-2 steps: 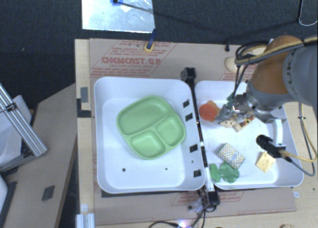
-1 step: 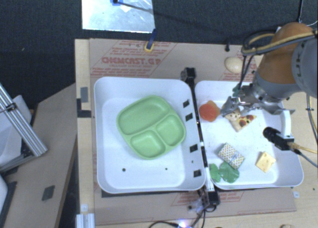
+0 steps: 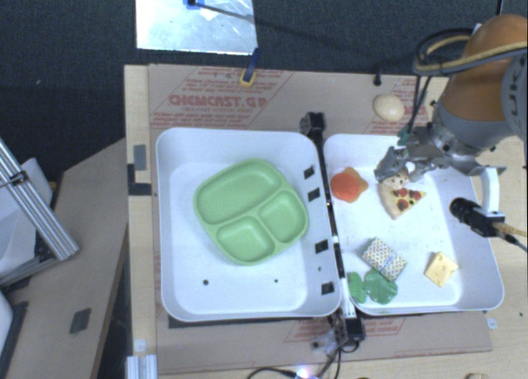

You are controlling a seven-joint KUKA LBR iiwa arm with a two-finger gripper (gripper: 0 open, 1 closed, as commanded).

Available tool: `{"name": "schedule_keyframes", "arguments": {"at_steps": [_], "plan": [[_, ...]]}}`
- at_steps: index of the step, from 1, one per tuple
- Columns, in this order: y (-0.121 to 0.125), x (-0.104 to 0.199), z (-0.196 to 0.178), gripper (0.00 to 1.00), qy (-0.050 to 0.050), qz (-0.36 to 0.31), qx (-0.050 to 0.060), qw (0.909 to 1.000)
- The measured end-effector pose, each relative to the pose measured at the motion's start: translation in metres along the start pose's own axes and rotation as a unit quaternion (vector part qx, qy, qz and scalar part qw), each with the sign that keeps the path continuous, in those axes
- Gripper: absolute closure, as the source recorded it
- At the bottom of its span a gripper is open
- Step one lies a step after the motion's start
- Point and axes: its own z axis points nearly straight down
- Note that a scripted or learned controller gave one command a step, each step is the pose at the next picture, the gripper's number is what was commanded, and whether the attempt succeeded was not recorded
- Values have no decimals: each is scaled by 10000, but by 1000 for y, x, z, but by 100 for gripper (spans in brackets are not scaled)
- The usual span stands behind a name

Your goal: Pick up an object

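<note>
**Desk:** What have you got on the overhead camera?

**Me:** I'm looking down on two shallow white bins side by side. The left white bin (image 3: 177, 286) holds a pale green plastic plate with three compartments (image 3: 250, 210), lying flat near its middle. The right white bin (image 3: 478, 286) has the loose pieces: an orange rounded toy (image 3: 350, 185) near its left wall, a toy pizza slice with red dots (image 3: 401, 198) just right of that, a small patterned grey-and-tan block (image 3: 384, 258) lower down, a green leafy toy (image 3: 373, 287) at the bottom-left corner, and a yellow cheese-like wedge (image 3: 440, 269) toward the lower right.

**Desk:** And the arm?

**Me:** The grey arm with the orange band (image 3: 487, 80) comes in from the right, partly cut off by the frame edge. I see its metal two-finger gripper (image 3: 399, 166) right over the top end of the pizza slice, seemingly touching it.

**Desk:** Jaws?

**Me:** I can't tell; the wrist hides them from me, so I can't say whether anything is held.

**Desk:** Anything outside the bins?

**Me:** A cream egg-shaped object (image 3: 388, 107) sits on the cardboard sheet (image 3: 214, 101) behind the right bin.
</note>
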Motion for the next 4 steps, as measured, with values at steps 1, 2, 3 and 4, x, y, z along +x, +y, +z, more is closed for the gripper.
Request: {"name": "schedule_keyframes", "arguments": {"at_steps": [1, 2, 3, 4], "plan": [[6, 44, 7, 100, 8, -17, 18, 10000], [13, 96, -7, 100, 15, -25, 14, 10000], [14, 92, -7, 100, 3, 3, 18, 10000], [5, 82, 8, 100, -1, 28, 31, 10000]]}}
